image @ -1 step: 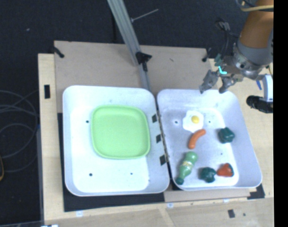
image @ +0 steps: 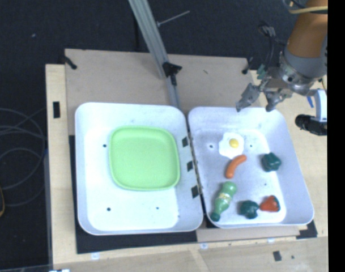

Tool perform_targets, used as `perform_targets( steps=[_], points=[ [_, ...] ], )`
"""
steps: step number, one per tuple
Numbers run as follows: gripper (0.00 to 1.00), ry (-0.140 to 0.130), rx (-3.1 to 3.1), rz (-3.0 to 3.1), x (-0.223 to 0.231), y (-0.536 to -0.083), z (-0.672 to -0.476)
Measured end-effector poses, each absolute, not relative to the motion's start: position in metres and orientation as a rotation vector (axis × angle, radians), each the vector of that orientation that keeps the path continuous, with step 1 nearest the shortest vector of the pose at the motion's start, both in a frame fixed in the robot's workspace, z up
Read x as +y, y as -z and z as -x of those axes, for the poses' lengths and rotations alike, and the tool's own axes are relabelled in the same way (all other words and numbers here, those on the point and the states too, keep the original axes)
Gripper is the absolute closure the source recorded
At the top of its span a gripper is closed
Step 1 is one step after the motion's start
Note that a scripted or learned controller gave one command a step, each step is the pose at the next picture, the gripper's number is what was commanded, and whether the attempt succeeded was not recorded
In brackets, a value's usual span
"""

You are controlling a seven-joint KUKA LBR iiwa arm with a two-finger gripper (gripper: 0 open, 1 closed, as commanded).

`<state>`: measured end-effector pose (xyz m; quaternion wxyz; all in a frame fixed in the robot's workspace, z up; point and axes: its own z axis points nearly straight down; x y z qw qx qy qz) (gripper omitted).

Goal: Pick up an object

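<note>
Surface (image: 121, 75): your tan board carries both bins and reaches well out to every side of the tool.
Left bin (image: 93, 123): well apart from the tool, across the hinge line; it holds one item.
Right bin (image: 288, 146): its far rim lies just under the tool, so you are staged over the stocked side.
Green plate (image: 144, 157): flat in the left bin, far from the tool; too broad for a pinch, I judge.
Tool (image: 256, 103): two fingers spread wide, nothing between them, hanging above the far rim.
Green bottle (image: 223, 198): lying tilted, well below the tool near the hinge.
Fried egg (image: 231, 144): nearest piece, just in front of the tool; flat, likely hard to grip.
Sausage (image: 235, 165): beyond the egg; slim, probably your easiest pick.
Dark green piece (image: 271, 162): near the tool's right side.
Red piece (image: 269, 204): far corner, just beside a second dark green piece (image: 248, 209).
</note>
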<state>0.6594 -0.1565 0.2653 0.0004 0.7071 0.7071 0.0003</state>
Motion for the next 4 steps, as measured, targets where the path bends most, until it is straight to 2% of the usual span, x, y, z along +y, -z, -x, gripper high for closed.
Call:
perform_targets(
  steps=[2, 3, 4],
  points=[
    [0.00, 0.005, 2.223, -2.224, -0.161, -0.155, -0.675],
    [0.00, 0.005, 2.223, -2.223, -0.162, -0.103, -0.674],
    [1.00, -0.001, 2.219, -2.219, -0.162, -0.117, -0.676]
  ],
)
